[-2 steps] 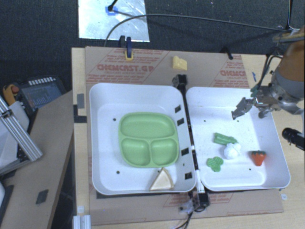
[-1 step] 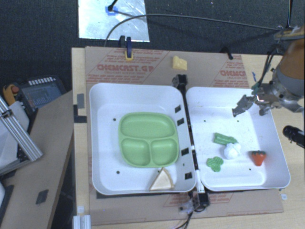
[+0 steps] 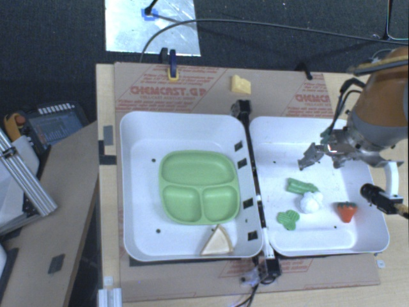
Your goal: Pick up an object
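Now | hand [image 3: 311, 157] hovers with fingers spread, holding nothing, over right white bin [image 3: 370, 242] | nearest target: long green plastic piece [image 3: 301, 186] just below it | advice: centre above piece, descend straight, avoid neighbouring white lump [image 3: 311, 202]

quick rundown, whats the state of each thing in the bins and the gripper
green tray: flat in the left bin, compartments bare
sandwich wedge: lying against the tray's near edge
green pod: lying in the right bin
white piece: resting beside the pod
green sprig: lying alone
red piece: lying near the right wall
gripper: above the right bin, fingers open, holding nothing
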Robot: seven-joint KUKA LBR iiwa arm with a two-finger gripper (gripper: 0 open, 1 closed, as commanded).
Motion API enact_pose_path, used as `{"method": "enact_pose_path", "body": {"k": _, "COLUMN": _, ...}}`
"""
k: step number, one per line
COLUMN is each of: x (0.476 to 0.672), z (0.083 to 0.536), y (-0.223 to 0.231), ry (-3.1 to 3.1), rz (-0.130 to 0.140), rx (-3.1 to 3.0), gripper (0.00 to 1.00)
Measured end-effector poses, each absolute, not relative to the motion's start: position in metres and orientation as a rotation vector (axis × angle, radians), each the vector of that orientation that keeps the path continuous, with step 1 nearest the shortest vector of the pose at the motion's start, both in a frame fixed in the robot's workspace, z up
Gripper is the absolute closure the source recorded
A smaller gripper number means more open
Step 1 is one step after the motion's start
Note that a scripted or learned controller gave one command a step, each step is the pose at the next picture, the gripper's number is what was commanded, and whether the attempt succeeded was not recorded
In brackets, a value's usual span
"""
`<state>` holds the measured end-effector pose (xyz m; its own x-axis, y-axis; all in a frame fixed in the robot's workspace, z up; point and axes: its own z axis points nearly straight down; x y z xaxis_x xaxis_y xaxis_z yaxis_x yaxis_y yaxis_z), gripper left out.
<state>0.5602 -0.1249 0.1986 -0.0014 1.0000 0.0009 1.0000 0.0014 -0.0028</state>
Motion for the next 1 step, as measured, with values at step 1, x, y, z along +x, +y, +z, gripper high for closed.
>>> {"method": "enact_pose_path", "body": {"k": 1, "x": 0.5603, "z": 0.1569, "y": -0.1244, "ry": -2.221, "rz": 0.002, "rx": -2.219, "gripper": 0.00}}
